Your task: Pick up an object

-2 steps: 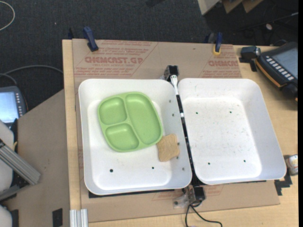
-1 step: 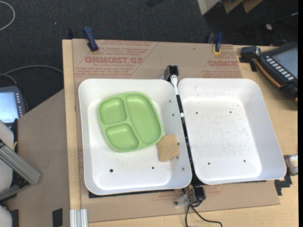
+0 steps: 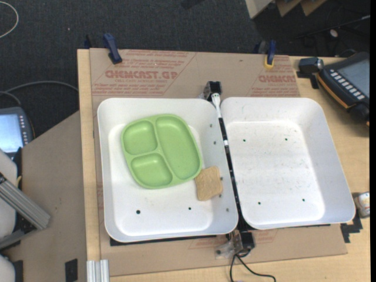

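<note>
A light green plastic plate with three compartments [image 3: 161, 151] lies flat in the left shallow white bin [image 3: 117, 216]. A small tan square sponge-like piece [image 3: 208, 183] rests just beside the plate's lower right edge. The right white bin [image 3: 329, 157] sits alongside; I cannot tell the pincer's state.

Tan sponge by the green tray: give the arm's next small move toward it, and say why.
Probably bring the gripper in from the right to hover above the tan sponge in the left bin. It lies flat and small, touching the green divided tray at its lower right corner, so a straight descent from above looks easiest.
</note>
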`<state>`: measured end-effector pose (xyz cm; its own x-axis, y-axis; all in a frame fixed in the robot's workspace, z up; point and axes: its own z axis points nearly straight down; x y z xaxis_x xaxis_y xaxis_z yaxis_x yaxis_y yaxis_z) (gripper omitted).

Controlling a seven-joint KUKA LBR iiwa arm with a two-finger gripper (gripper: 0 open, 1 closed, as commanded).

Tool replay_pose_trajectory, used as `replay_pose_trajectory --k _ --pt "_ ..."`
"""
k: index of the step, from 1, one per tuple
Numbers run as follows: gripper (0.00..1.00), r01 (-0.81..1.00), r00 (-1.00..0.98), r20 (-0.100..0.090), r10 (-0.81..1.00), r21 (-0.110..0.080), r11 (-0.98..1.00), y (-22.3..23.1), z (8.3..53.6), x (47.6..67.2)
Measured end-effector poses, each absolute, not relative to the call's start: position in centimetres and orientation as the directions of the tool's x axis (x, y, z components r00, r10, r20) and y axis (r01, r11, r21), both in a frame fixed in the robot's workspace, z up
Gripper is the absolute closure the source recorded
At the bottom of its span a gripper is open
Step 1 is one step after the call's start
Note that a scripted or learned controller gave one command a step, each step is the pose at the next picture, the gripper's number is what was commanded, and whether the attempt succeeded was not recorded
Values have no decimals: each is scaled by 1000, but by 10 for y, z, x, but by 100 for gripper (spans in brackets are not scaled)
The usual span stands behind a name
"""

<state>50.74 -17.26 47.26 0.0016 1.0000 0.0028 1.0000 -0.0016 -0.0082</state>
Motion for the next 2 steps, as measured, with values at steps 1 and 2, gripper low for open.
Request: replay_pose_trajectory --k 1,2 --pt "100 1000 0 4 1000 -13 0 -145 368 477" --pt "100 1000 2 -10 1000 22 -2 -187 535 512"
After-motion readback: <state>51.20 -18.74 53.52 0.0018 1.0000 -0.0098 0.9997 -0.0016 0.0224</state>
